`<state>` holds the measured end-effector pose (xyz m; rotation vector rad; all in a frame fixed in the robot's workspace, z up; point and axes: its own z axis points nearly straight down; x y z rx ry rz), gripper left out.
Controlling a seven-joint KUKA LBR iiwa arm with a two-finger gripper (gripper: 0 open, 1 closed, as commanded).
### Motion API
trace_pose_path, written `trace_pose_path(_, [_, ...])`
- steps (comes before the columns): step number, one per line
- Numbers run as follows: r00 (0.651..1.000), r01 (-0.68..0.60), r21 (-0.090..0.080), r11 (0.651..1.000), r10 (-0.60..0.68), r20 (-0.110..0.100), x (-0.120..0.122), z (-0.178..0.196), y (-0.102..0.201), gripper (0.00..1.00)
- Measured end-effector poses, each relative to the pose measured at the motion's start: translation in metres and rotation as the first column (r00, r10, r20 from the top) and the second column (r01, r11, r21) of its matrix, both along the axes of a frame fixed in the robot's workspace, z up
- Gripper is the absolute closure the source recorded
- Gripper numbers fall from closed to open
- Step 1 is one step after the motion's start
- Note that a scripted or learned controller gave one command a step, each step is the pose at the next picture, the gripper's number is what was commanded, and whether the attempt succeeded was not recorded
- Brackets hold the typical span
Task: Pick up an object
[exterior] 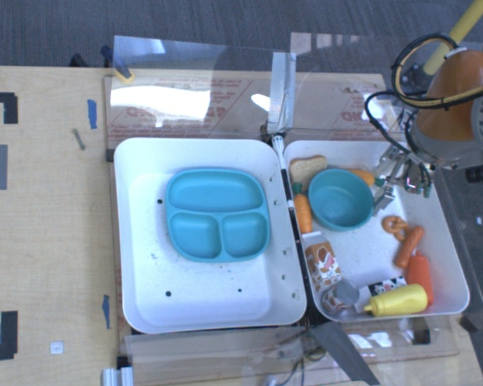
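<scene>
Hanging over the upper right part of the right bin (455,284), the gripper (401,178) sits at the end of the grey arm (459,95) with its orange band, just beside the right rim of the teal bowl (340,199). Its metal fingers (386,190) point down and to the left, and nothing shows between them; how far apart they stand cannot be told from this slant. Objects to pick lie scattered in that same bin: a slice of bread (307,168) touching the bowl's upper left edge, an orange carrot (303,214) along the bin's left wall, a pretzel (394,226) just below the gripper, a sausage (408,247) beside it, a red-orange piece (419,272) under that, a yellow bottle (398,301) near the lower edge, and a printed packet (323,265) below the carrot. In the left bin (137,215) rests a teal divided plate (217,214), well apart from the gripper.
</scene>
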<state>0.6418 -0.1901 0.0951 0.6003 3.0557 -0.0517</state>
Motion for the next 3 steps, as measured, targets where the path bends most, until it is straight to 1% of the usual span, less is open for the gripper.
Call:
trace_pose_path(1, [1.000,-0.008,-0.002,1.000,0.008,0.000,0.0022,0.0015,0.0010,0.00])
trace_pose_path(3, [0.999,0.034,-0.002,0.999,-0.034,0.003,0.0023,0.0015,0.0005,0.00])
